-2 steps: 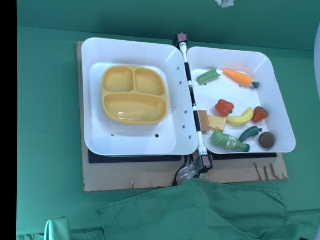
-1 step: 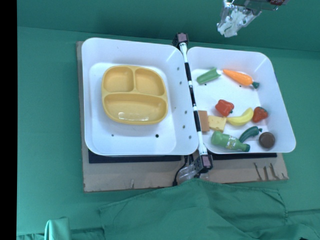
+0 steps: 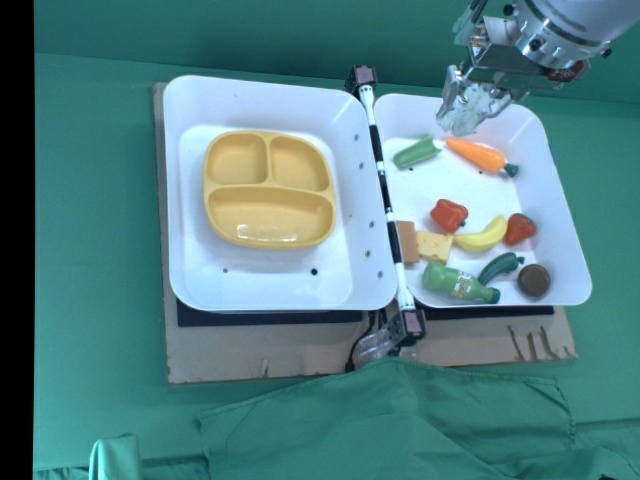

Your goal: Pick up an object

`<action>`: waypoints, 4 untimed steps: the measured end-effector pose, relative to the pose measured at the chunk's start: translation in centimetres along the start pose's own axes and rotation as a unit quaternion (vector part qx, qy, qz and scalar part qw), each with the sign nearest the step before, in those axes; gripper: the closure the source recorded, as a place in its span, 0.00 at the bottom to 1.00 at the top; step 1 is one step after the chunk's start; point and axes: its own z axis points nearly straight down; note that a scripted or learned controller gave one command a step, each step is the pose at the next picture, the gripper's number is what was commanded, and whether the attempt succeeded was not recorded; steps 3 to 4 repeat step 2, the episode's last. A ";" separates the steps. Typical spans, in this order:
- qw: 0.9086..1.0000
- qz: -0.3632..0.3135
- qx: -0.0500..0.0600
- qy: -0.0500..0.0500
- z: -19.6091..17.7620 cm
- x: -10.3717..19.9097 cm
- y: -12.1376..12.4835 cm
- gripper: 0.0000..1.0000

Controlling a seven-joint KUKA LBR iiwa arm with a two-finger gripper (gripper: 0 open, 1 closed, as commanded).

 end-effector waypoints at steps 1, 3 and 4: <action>1.000 0.002 -0.004 0.000 -1.2 -0.1 0.4 1.00; 1.000 0.003 0.003 -0.001 7.0 -3.1 -4.4 1.00; 1.000 0.003 0.003 -0.001 7.0 -3.1 -4.4 1.00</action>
